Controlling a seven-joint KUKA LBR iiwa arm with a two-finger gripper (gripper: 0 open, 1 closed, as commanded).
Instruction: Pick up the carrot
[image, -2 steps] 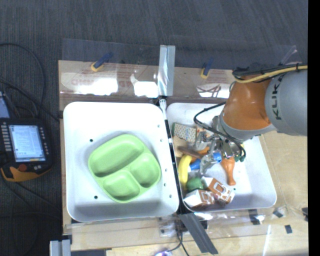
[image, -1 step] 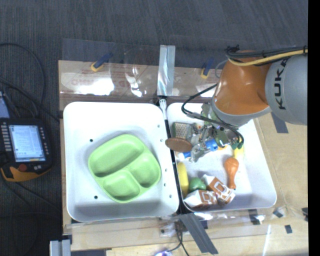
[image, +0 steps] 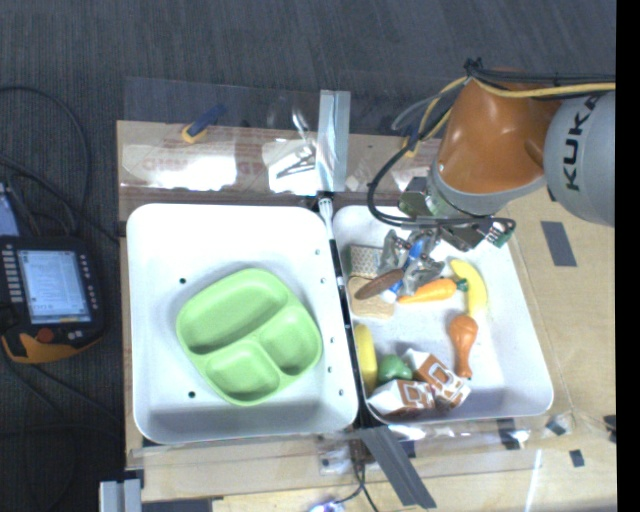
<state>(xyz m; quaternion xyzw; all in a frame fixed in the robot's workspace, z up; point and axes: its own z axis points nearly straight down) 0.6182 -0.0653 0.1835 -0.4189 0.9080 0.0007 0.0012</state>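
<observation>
Nearest the camera, in the front of the right shallow white bin (image: 520, 395): a brown-and-white printed carton (image: 436, 383) lying tilted, touching a small green rounded plastic vegetable (image: 394, 367) on its left. Just left of that, a yellow oblong plastic piece (image: 365, 352) against the wall between the bins.

Slightly further back, a brown-orange plastic drumstick (image: 462, 338), thick end toward the far side.

In the left shallow white bin (image: 160, 240), well apart from all of this: a light green plastic plate with three compartments (image: 250, 333), lying flat.

Past the drumstick, near the middle of the right bin: the orange plastic carrot with a green stub (image: 432, 291), lying on its side, stub end pointing right, close to a curved yellow plastic banana (image: 476, 284). Left of the carrot, a tan-and-brown plastic bread piece (image: 374, 291), and behind that a small grey metal grater (image: 364, 260).

Directly above the carrot's left end: the metallic two-finger gripper (image: 413, 274), pointed down into the bin below the arm's orange band (image: 490, 135). Open, closed or gripping: impossible to tell from here. Carrot resting on the bin floor.
</observation>
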